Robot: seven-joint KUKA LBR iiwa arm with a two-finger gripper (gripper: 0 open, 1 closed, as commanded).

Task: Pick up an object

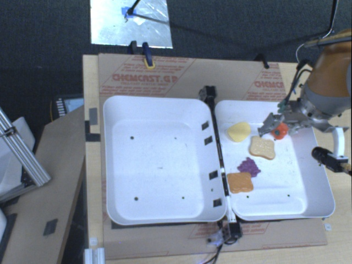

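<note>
My gripper (pixel 280 127) hangs over the far right part of the right bin (pixel 316 199), on the grey arm with its orange band (pixel 333 65). A small red round object (pixel 281 131) sits between its two grey fingers, which are closed on it. In the same bin lie a yellow lemon-like piece (pixel 238 131) to the gripper's left, a tan bread slice (pixel 262 148) just below it, a purple grape bunch (pixel 249 165) and an orange-brown piece (pixel 240 182) near the divider.
The left bin (pixel 118 147) stands beside the right one, with a black divider and clips (pixel 215 147) between them. Both rest on a cardboard sheet (pixel 165 76). A black part of the arm (pixel 330 159) juts over the right bin's right rim.
</note>
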